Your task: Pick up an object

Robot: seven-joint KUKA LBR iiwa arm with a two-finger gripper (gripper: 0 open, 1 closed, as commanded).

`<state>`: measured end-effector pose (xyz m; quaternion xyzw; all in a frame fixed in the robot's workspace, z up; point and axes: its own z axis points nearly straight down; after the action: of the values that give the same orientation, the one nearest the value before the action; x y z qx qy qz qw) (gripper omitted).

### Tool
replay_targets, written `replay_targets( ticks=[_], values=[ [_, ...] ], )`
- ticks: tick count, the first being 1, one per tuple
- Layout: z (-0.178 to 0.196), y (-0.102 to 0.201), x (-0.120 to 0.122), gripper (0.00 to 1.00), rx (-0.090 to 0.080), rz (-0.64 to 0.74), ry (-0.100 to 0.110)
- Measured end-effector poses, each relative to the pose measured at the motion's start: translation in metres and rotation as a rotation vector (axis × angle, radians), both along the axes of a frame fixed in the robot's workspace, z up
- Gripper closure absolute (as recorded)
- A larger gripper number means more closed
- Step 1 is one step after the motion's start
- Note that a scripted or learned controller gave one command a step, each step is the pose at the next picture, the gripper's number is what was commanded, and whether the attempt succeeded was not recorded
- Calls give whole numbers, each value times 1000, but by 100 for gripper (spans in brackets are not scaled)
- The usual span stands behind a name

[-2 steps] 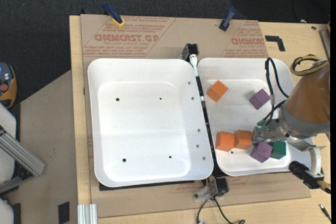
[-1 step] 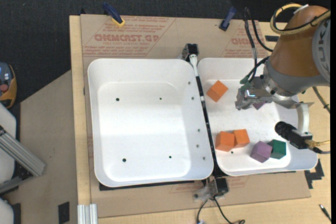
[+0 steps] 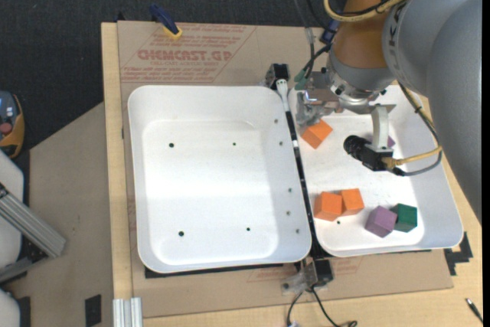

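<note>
My gripper (image 3: 344, 121) hangs over the back of the right bin (image 3: 436, 188), open, with nothing between its fingers. An orange block (image 3: 316, 134) lies tilted on the bin floor just under and in front of the left finger (image 3: 310, 108). The right finger (image 3: 380, 128) stands further right, and a small purple piece (image 3: 390, 142) peeks out beside it. Near the bin's front lie two orange cubes (image 3: 329, 205) (image 3: 352, 200) side by side, a purple cube (image 3: 380, 220) and a green cube (image 3: 405, 217).
The left bin (image 3: 153, 188) sits beside the right one, their rims meeting at a ridge (image 3: 297, 165). A black cable fitting (image 3: 364, 152) hangs from the wrist over the right bin. The grey arm covers the bin's back right corner.
</note>
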<state>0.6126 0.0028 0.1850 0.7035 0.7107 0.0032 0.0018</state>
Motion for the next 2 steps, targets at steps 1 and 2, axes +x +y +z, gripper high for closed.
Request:
replay_targets(
  ticks=[1,2],
  values=[
    [0,20,25,100,-2,-7,3],
    [0,19,24,0,-3,-9,6]
  ],
)
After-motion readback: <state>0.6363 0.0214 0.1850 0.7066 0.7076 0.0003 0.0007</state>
